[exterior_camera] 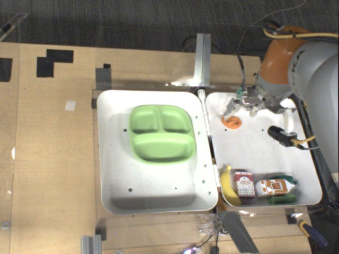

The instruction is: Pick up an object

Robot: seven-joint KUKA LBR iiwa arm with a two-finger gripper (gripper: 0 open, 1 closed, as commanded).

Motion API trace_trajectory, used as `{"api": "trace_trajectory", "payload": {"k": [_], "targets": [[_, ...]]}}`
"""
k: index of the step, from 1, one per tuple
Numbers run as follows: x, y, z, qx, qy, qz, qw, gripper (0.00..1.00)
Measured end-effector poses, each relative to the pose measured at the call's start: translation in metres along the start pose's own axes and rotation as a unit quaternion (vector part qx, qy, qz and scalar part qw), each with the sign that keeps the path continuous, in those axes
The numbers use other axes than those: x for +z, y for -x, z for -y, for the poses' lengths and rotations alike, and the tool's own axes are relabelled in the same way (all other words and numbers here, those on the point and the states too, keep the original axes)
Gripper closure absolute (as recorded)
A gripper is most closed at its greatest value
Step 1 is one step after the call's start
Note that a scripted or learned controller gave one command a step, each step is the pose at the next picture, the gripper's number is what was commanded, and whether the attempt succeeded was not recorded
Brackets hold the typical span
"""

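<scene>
My gripper (241,111) hangs over the far left part of the right bin (302,163), fingers open and pointing down, nothing between them. A small orange round object (231,122) lies on the bin floor just below the left fingertip (228,111); I cannot tell whether they touch. Along the bin's near wall lie a yellow banana (228,186), a small red box (243,184), an orange-and-white carton (274,186) and a green item (282,198) beside the carton.
The left bin (114,157) holds a green divided plate (161,133). A metal post (203,60) stands behind the wall between the bins. A black cable fitting (280,135) hangs off the arm over the right bin's middle.
</scene>
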State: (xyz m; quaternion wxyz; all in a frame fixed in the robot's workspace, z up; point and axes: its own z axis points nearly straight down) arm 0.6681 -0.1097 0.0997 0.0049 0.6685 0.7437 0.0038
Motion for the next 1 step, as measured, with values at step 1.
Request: {"api": "trace_trajectory", "payload": {"k": [1], "targets": [[0.0091,-0.0290,0.0358,0.070,0.000,-0.001,0.9976,0.00]]}}
